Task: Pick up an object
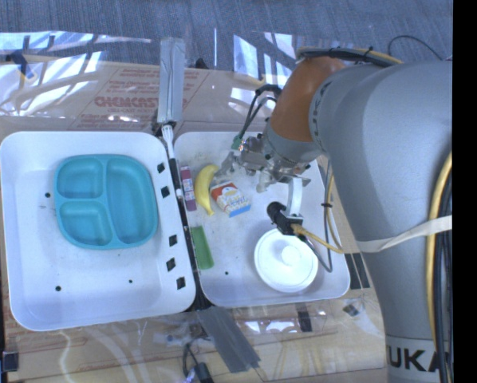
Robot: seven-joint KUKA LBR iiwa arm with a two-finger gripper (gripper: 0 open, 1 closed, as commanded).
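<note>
The right bin (222, 286) holds a yellow banana (204, 187), a small red, white and blue carton (230, 199), a green bar (201, 246), a dark red stick (187, 187) along the left wall, and a white round lid (285, 261). My gripper (250, 159) hangs over the upper middle of this bin, just up and right of the carton and the banana. The big grey arm with its orange band (302, 94) covers the bin's right side.
The left bin (31, 286) holds a teal divided plate (106, 199). A black cable (282, 218) loops down from the wrist to the lid. Cardboard (103, 94) lies behind the bins, and a grey bar (171, 78) stands between them.
</note>
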